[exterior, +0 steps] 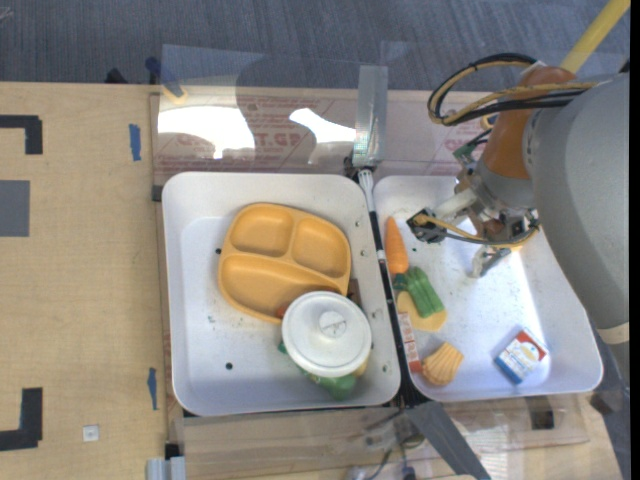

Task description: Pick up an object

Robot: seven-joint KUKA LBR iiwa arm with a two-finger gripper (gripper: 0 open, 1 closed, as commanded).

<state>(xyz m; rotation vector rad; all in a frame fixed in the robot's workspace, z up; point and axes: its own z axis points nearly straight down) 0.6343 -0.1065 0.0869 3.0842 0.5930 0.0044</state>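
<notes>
My gripper (488, 261) hangs over the far middle of the right bin (560, 298), under the grey arm with its orange band. An orange carrot (397, 247) lies along that bin's left wall, to the left of the gripper. Just in front of the carrot sits a green and yellow toy (422, 298). A ridged yellow piece (443, 363) rests near the front left corner. A small blue, white and red carton (520, 355) lies toward the front right. Nothing shows in the gripper.
The left bin (190, 298) holds an orange divided plate (285, 258) and a white-lidded green cup (326, 338) that overlaps the plate's front edge. A clear plastic panel stands behind both bins. Bare white floor lies in the right bin under and in front of the gripper.
</notes>
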